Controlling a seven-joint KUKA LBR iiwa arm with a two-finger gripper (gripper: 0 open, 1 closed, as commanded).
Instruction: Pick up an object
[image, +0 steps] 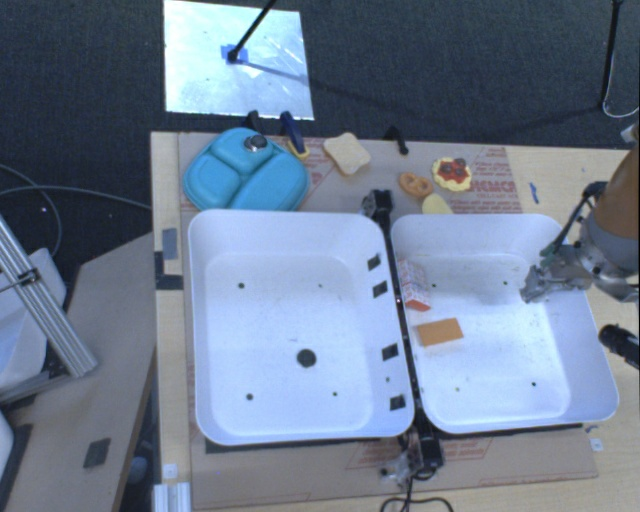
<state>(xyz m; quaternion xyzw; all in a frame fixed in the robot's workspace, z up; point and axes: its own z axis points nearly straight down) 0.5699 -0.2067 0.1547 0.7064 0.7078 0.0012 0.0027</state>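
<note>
Hovering over the right bin (560, 405), my tool (535, 288) carries nothing that I can see; whether it is spread or pressed together I cannot tell. Nothing is picked up yet, so the whole grasp is left. An orange block (440, 332) lies on that bin's floor, with a small carton (413, 283) against the left wall. Toy food and a blue tray (246, 172) sit on the table (170, 210) behind, out of my way.

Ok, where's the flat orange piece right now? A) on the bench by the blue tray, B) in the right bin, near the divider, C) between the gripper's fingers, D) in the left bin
B: the orange piece lies flat on the right bin's floor near the divider, well apart from the gripper.
</note>
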